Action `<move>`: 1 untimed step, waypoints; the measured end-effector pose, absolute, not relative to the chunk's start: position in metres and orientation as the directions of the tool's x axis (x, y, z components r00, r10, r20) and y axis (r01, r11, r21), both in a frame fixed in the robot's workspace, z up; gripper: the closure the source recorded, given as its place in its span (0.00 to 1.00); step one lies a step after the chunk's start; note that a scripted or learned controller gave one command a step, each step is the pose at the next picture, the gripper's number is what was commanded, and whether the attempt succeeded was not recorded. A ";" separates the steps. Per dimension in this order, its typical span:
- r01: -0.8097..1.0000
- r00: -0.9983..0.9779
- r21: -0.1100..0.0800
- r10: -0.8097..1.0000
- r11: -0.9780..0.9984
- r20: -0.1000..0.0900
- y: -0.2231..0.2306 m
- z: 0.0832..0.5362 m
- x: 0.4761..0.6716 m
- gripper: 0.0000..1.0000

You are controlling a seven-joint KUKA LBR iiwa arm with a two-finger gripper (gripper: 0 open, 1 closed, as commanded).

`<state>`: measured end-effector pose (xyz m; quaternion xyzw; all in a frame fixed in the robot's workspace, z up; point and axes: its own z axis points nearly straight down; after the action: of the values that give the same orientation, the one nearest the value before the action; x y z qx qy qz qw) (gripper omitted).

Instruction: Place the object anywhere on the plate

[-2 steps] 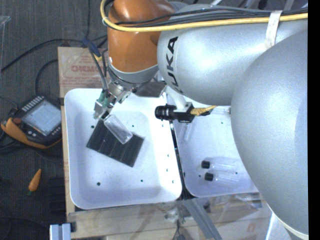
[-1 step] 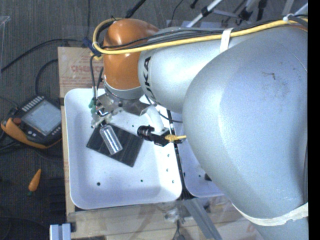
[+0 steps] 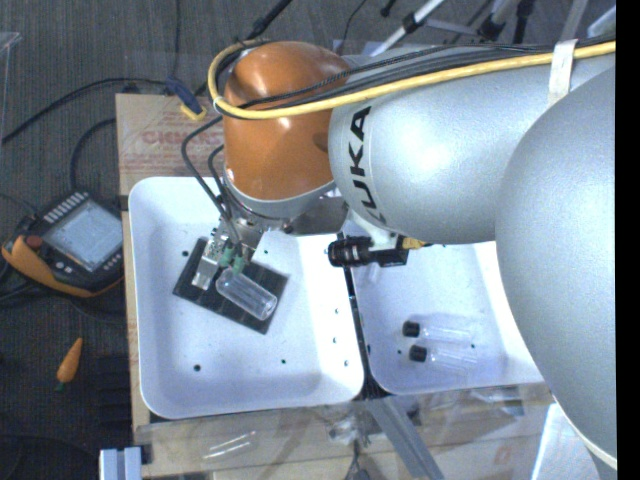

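Grey metal and an orange dome take up most of the camera view: the arm (image 3: 450, 168), entering from the right, covers the rear of both bins and nearly all of the right bin's far half, and its casing runs off the top and right edges. Gripper (image 3: 222, 258): only a small tip with green and metallic parts shows below the orange wrist, over the left bin; how far it is open cannot be told, since the wrist hides its upper part and the tip is too small and cluttered to read. It sits directly at the upper end of the vial, touching or just above it; whether it has hold of it cannot be told. Object: a clear plastic vial (image 3: 247, 297), cylindrical, glossy, lying on its side and slanting down to the right, resting on the plate. Plate (image 3: 195, 286): a flat, dark, matte rectangle, set at a slant on the floor of the left bin (image 3: 160, 368), partly covered by vial and gripper. Left bin: shallow, white, smooth, with rounded corners and a few small dark specks. Right bin (image 3: 470, 378): the same make, holding two more clear vials with black caps (image 3: 430, 340), lying side by side, faint against the white. Yellow and black cables (image 3: 400, 73) run along the arm.
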<state>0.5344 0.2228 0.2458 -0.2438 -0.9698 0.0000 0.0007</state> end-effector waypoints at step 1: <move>0.472 -0.881 0.000 0.472 0.881 0.002 0.223 0.246 0.534 0.00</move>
<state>0.5343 0.2230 0.2458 -0.2435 -0.9699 -0.0003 0.0007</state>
